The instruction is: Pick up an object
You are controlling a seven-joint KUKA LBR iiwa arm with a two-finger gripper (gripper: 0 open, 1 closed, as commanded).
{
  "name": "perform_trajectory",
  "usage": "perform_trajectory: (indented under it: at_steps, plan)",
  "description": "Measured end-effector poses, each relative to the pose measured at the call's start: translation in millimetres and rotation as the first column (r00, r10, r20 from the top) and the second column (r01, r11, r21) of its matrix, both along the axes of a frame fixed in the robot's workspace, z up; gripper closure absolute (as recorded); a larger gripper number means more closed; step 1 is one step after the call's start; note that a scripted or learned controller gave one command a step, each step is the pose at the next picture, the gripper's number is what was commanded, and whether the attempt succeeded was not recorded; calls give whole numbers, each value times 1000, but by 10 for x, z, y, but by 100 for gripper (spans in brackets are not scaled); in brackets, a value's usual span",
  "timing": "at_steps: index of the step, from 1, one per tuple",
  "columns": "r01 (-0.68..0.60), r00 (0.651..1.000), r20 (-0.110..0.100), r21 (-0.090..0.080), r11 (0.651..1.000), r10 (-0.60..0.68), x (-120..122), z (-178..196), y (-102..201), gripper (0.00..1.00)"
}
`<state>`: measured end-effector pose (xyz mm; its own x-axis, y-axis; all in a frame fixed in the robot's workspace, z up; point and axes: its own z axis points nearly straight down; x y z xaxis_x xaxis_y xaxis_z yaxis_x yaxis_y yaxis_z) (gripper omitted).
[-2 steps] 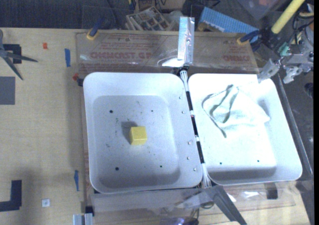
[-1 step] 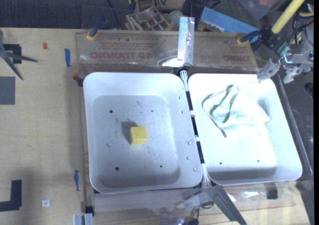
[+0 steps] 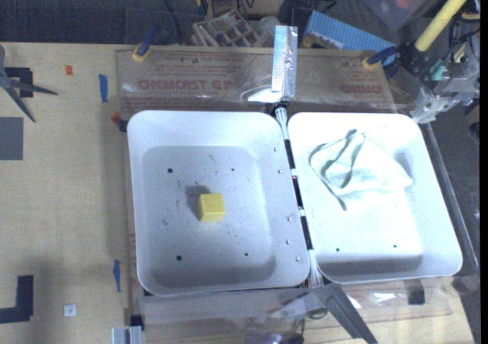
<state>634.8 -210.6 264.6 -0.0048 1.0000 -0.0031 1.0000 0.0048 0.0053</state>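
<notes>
So there's a little yellow block (image 3: 212,207) sitting roughly in the middle of the left bin (image 3: 152,136), a bit toward the front, just lying flat on the bin floor by itself. Over in the right bin (image 3: 435,251) there's a crumpled white cloth with greenish trim (image 3: 358,168) bunched up toward the back half. Can't tell anything about the end effector's state from this angle, and both bins sit side by side touching on the table (image 3: 53,205).
</notes>
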Motion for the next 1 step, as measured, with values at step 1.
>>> perform_trajectory:
  at_steps: [1]
  plan:
    - [205,979,-6,3,979,-205,262,-1169,753,100]
